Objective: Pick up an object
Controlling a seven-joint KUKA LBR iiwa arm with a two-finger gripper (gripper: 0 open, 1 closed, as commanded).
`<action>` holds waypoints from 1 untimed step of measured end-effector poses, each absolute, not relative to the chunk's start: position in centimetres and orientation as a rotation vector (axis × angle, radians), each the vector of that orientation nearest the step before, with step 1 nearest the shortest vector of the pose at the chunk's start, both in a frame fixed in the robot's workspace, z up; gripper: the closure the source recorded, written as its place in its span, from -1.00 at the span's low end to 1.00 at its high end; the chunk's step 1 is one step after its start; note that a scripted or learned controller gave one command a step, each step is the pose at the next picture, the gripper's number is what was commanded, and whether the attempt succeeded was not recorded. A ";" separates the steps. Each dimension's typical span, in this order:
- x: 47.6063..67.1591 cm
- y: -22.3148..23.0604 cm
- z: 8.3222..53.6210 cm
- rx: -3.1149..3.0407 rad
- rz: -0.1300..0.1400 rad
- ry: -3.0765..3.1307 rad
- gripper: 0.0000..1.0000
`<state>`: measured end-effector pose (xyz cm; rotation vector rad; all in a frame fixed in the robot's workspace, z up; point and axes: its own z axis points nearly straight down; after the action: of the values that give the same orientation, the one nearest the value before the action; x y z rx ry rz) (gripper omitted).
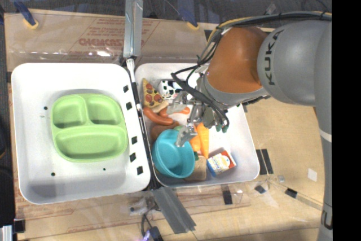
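My claw (189, 134) hangs over the carrot (202, 140) (grip state unclear); it looks light, stiff, slick: pinch mid-length.

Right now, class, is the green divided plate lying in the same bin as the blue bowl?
No. The green divided plate lies in the left bin, while the blue bowl sits in the right bin.
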<state>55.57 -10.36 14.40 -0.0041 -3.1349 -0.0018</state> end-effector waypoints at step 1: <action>65.6 -11.8 11.1 -0.631 0.000 -3.096 -1.00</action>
<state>65.65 -11.83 11.08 -0.6308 -3.0964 -0.0005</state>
